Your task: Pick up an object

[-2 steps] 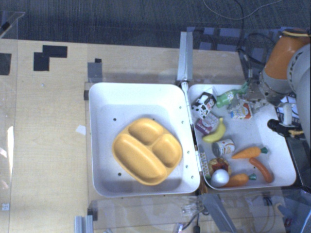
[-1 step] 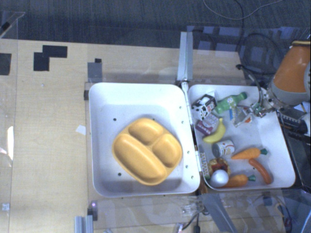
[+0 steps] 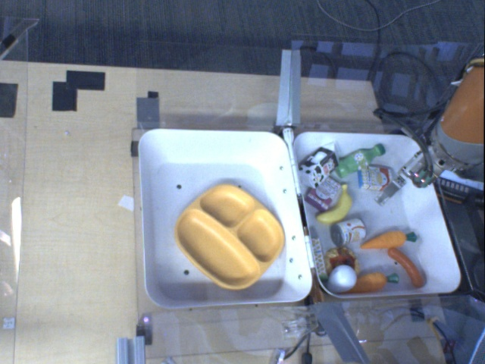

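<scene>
The right bin point(image 3: 447, 237) holds several small items. A green bottle point(image 3: 358, 160) lies at the back beside a black-and-white cow-patterned piece point(image 3: 318, 165). A red-and-white packet point(image 3: 374, 177) lies just right of the bottle. Below these are a purple pack point(image 3: 323, 196), a banana point(image 3: 336, 208), a can point(image 3: 348, 231), a carrot point(image 3: 386, 240), a red sausage point(image 3: 406, 267), a white ball point(image 3: 342, 277) and a second carrot point(image 3: 371, 281). My gripper point(image 3: 402, 184) hangs over the bin's back right part, just right of the red-and-white packet, with nothing seen held.
The left bin point(image 3: 163, 203) holds a yellow divided plate point(image 3: 229, 235). A metal divider point(image 3: 288, 89) runs up between the bins. The arm's orange band point(image 3: 464, 112) sits at the right edge, with black cables point(image 3: 402, 82) behind the right bin.
</scene>
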You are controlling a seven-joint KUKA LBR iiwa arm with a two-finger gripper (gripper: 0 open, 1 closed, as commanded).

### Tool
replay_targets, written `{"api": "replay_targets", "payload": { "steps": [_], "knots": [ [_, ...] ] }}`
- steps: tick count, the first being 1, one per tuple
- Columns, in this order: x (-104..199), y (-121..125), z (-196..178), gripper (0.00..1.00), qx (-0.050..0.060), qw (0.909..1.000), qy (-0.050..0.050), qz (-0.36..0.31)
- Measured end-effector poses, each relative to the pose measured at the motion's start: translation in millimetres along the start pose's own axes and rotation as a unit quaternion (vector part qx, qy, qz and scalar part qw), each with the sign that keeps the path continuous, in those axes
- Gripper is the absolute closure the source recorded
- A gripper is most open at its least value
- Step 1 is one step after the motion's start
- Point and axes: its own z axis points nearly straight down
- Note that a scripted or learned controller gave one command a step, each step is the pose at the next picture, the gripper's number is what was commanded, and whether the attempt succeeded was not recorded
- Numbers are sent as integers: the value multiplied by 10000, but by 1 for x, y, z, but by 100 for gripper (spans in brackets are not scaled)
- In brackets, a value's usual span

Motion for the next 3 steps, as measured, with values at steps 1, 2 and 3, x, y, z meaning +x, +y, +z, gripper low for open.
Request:
{"api": "replay_targets", "payload": {
  "steps": [1, 2, 3],
  "knots": [
    [73, -82, 43, 0, 5, 9966, 5, -822],
    [71, -79, 31, 100, -24, 9967, -35, -810],
    [83, -3, -75, 100, -7, 9999, -14, -151]
  ]
}}
